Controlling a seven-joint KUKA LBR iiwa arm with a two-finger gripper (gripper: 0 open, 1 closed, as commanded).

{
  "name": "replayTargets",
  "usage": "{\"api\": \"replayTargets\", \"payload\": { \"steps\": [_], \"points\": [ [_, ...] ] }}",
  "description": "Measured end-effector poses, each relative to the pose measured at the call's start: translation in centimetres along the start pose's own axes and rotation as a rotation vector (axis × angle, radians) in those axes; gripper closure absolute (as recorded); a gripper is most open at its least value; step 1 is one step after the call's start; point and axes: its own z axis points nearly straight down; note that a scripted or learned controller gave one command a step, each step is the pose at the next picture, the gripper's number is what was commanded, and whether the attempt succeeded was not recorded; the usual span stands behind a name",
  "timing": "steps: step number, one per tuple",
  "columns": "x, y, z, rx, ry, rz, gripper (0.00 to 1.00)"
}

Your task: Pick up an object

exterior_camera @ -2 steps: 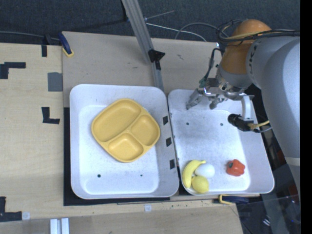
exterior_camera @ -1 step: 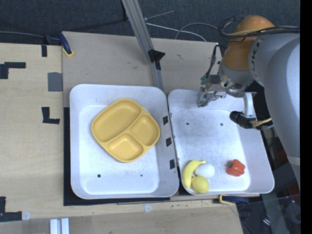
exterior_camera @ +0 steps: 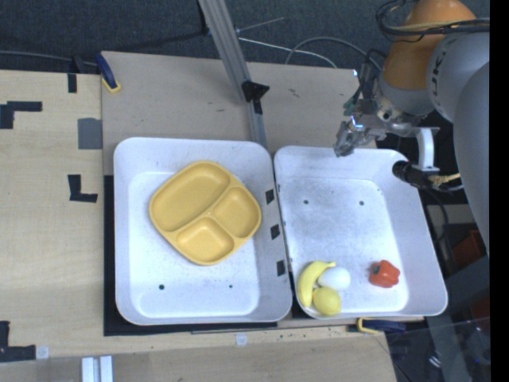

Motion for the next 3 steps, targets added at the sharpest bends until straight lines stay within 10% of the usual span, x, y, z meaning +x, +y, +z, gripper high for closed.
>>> {"api": "replayTargets", "payload": {
  "steps": [1,3],
  "points": [
    [0.1,0.0,-0.6,0.004,0.001,0.000,1.00],
    [10.7,-3.4,-1.8,0.006,0.003,-0.005,1.00]
  ]
}}
